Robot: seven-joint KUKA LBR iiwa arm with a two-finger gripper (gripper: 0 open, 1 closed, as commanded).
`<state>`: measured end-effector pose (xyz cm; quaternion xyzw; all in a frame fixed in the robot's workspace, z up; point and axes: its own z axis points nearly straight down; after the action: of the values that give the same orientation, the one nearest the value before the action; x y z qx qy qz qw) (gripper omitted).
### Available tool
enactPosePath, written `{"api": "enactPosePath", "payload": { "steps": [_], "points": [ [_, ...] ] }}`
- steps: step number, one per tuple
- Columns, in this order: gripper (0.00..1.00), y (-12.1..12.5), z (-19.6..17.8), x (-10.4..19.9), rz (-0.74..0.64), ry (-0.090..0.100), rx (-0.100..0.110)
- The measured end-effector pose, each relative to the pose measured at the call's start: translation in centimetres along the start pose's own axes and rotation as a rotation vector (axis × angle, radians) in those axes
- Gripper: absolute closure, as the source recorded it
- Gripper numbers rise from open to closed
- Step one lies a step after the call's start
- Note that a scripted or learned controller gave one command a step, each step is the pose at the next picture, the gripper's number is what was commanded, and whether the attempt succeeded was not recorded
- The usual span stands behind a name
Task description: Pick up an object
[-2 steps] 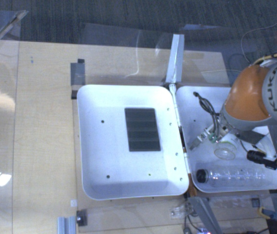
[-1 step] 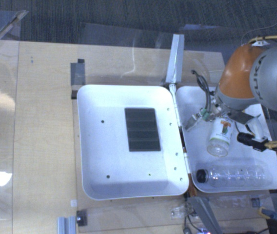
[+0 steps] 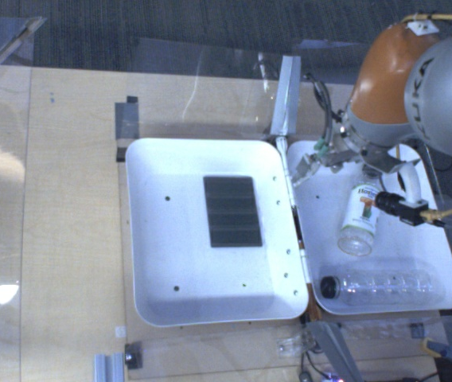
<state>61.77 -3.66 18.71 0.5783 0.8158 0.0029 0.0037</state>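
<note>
My two bins point(image 3: 154, 237) look like smooth white plastic with a soft sheen. In the left one, the dark slab point(image 3: 232, 211) reads matt and ridged. On my right, a clear bottle point(image 3: 359, 220) shines glossy with a paper-looking label, and a see-through ribbed bottle point(image 3: 381, 286) carries a black cap. The surface point(image 3: 59, 237) looks like pale wood under glaring clear sheeting. My orange band point(image 3: 389, 74) gleams smooth.

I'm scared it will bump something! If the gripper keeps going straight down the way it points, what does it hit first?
Probably just the bare floor of the right bin. The gripper hangs over the bin's far left corner. The small bottle lies off to one side, though depth is hard to judge.
</note>
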Motion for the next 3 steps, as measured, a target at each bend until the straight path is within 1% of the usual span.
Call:
{"api": "enactPosePath", "payload": {
  "steps": [1, 2, 3],
  "points": [
    [0.0, -0.2, -5.7, -0.3, 0.083, -0.001, 0.0],
    [0.0, -3.9, 5.3, -5.3, 0.123, 0.001, 0.007],
    [0.0, -4.8, -2.3, -13.8, 0.314, -0.003, 0.002]
  ]
}}
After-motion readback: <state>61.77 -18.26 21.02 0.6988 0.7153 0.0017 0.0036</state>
